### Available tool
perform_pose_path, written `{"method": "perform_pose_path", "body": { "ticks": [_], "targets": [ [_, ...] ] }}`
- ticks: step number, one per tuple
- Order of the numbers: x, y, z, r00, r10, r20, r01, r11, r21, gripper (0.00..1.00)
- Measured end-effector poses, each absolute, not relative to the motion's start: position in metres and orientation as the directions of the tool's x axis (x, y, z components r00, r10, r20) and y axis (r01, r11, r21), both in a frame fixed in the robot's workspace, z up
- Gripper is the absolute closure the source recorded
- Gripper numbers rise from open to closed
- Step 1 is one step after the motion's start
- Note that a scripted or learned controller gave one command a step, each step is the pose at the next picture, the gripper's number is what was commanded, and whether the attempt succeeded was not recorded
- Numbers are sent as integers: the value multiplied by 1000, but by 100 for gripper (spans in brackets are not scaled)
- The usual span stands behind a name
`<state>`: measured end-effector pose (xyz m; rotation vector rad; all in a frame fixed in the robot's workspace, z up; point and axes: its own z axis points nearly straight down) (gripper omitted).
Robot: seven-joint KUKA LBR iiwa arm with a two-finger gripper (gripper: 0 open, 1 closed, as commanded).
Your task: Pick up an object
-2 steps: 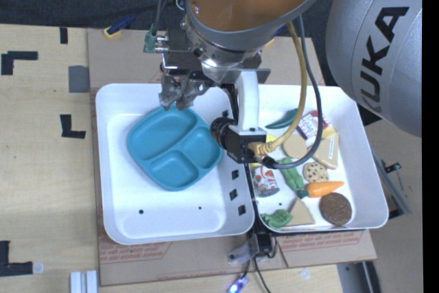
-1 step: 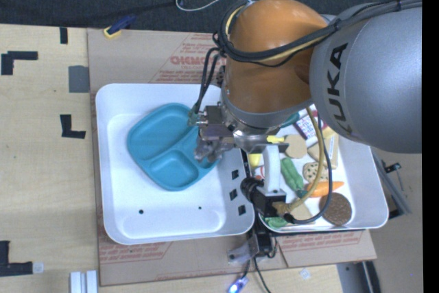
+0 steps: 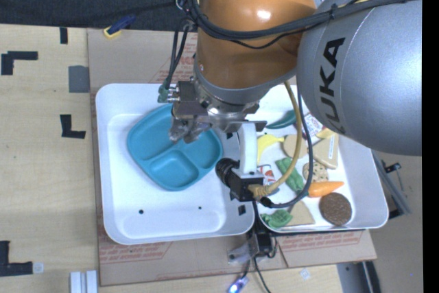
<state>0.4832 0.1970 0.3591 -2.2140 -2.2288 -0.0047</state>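
Wooden bench (image 3: pixel 41 168) with some black marks on it, and a sheet of cardboard (image 3: pixel 130 58) under two white bins sitting side by side. Dark cloth behind the bench at the top.

Left bin (image 3: pixel 164 226) has a blue divided plate (image 3: pixel 154 147) in it, lying flat, tilted diagonally in the bin's upper half. Looks like three compartments, with the near one facing the bin's lower right. Two small dark dots show on the bare floor of the bin below the plate.

Right bin (image 3: pixel 363 216) is packed with toy food: an orange carrot (image 3: pixel 326 187), a brown round cookie (image 3: pixel 335 208) just below it, a green leafy piece (image 3: pixel 278 218) near the front edge, something yellow (image 3: pixel 269 141) next to a teal piece (image 3: pixel 282 122), plus some tan cracker-looking bits (image 3: pixel 328 153). Most of it is touching or overlapping, hard to separate.

Arm takes up most of the upper right, big orange band (image 3: pixel 254 10) over a grey body (image 3: pixel 370 58). The gripper (image 3: pixel 186 128) hangs down over the plate's upper right edge, right about at the rim. The fingers are dark metal and bunched against the plate from this angle, so honestly can't tell how far apart they are or if they've got the rim between them. Black cables (image 3: pixel 236 182) loop down from the wrist across the divide between the bins.
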Motion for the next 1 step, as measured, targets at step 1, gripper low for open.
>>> {"method": "perform_pose_path", "body": {
  "ticks": [1],
  "targets": [
    [482, 150, 274, 4, 1000, -5, 1000, -4, -11, 100]
  ]
}}
